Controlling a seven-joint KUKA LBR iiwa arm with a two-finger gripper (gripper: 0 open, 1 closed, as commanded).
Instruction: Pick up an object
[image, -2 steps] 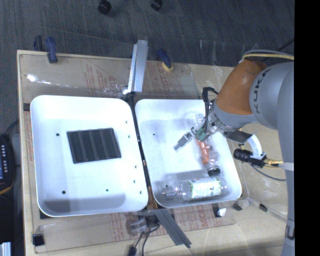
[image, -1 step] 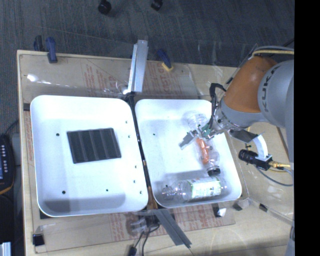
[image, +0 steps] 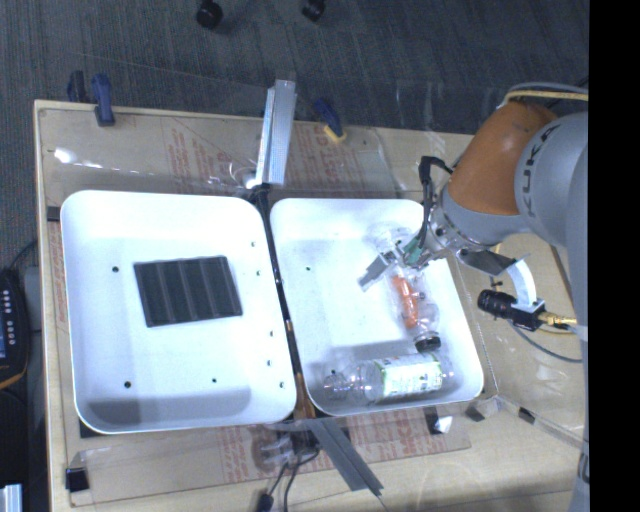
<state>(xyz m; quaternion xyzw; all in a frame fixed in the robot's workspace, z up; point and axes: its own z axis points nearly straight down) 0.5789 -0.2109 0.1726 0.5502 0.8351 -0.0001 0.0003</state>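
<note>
Orange object (image: 407, 298) just below claw (image: 392, 262)

Arm (image: 520, 180) runs off the right edge; gripper (image: 400, 258) tips too small to read; clear bottle (image: 390, 380) label blurred.

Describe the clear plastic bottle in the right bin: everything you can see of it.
The bottle is clear plastic with a pale label around its middle and a dark cap at its right end. It lies on its side along the near wall of the right bin, running nearly left to right, with its right end slightly farther from the camera. It looks empty or nearly so. An orange item in clear wrap lies just beyond the cap end; contact is unclear. The gripper is apart from it.
</note>
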